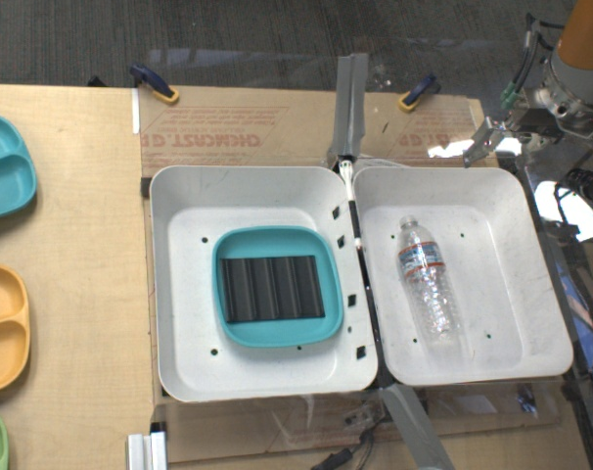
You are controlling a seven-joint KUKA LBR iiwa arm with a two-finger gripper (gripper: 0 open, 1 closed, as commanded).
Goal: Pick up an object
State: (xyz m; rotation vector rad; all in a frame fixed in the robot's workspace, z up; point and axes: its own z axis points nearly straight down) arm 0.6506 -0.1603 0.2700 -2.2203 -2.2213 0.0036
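Pretty even, bright overhead light, sharp focus, soft shadows inside the two shallow white plastic bins (179, 262), blown-out glare upper right.

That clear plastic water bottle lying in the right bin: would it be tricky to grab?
Probably. The clear plastic water bottle lies on its side, so a nudge would likely roll it. It looks empty, so probably light, and its thin ribbed walls may squash.

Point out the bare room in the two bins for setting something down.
Right bin: bare floor on either side of the water bottle, widest between it and the right wall. Left bin: crowded, since the teal tray fills the middle, leaving only a narrow white margin around it. The claw is beyond the right bin's far rim.
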